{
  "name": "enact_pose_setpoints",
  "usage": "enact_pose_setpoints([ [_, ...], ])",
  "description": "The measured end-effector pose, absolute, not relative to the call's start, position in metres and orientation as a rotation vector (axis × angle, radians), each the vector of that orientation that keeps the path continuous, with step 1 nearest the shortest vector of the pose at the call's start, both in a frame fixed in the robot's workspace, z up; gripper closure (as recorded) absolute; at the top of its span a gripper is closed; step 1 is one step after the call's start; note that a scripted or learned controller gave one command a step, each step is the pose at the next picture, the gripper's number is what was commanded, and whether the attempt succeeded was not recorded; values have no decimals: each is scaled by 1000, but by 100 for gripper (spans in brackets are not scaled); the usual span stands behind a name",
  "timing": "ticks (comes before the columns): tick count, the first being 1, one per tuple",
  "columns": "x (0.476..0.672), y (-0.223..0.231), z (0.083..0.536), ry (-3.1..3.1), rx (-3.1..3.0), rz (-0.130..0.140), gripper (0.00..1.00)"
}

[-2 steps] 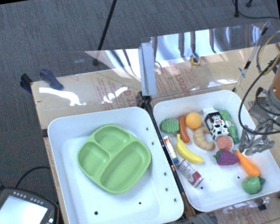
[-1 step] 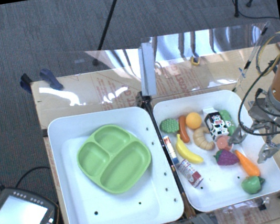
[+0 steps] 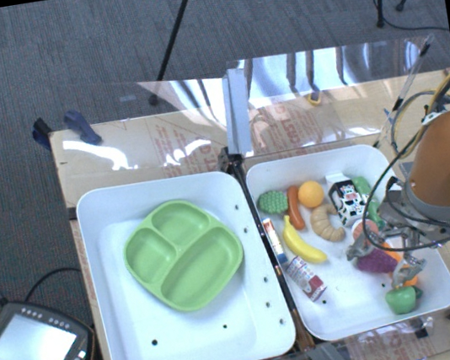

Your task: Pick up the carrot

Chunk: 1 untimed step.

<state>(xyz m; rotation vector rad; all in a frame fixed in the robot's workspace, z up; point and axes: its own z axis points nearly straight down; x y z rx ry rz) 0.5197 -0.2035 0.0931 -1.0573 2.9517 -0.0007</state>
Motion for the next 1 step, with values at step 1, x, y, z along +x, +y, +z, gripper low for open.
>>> enact_pose_setpoints([
  [1,519,-201,95,2956,-1062,8,100],
])
